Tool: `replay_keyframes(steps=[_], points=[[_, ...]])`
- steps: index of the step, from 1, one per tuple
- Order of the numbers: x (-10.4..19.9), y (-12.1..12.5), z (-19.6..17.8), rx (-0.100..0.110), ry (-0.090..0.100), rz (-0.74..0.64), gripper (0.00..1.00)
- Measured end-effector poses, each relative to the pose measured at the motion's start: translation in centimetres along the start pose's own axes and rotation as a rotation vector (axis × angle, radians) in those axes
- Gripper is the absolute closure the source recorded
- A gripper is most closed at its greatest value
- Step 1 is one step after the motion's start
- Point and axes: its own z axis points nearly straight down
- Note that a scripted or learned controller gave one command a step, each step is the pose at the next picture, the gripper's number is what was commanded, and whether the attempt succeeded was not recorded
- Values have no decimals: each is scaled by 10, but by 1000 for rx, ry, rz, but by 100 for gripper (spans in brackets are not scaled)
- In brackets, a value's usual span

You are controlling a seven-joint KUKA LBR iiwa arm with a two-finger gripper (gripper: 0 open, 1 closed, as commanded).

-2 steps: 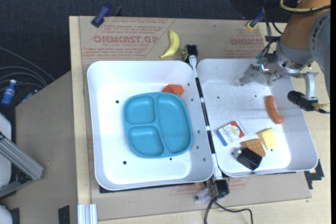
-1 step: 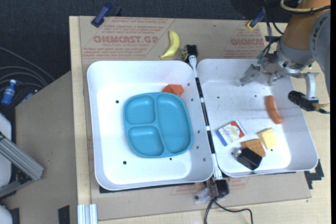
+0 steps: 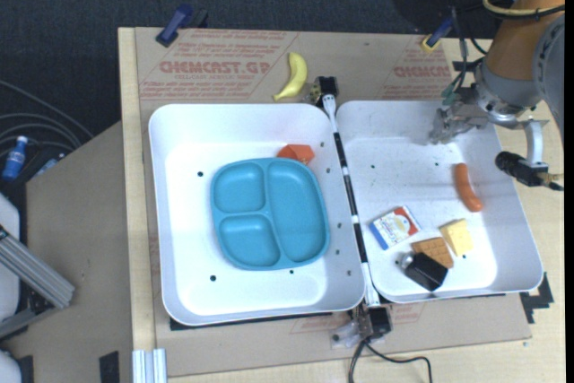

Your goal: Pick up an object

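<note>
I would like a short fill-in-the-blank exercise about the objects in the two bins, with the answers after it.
1. The blue divided plate lies in the ____ bin.
2. The sausage lies in the ____ bin.
3. The banana lies ____ the bins, on the bench.
4. The plate has ____ compartments.

Answers: left; right; outside; three

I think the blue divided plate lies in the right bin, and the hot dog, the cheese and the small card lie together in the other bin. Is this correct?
Not quite. The camera view shows the blue divided plate in the left bin, not the right one. The hot dog, the cheese and the small card do lie together in the other bin, the right bin.
</note>
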Motion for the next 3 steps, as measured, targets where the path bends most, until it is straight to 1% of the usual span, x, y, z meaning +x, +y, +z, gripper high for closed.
replay_keyframes(steps=[1, 2, 3], points=[[0, 0, 0, 0, 0, 0, 0], [-8, 0, 9, 3, 9, -1, 0], [0, -1, 11, 2, 2, 0, 0]])
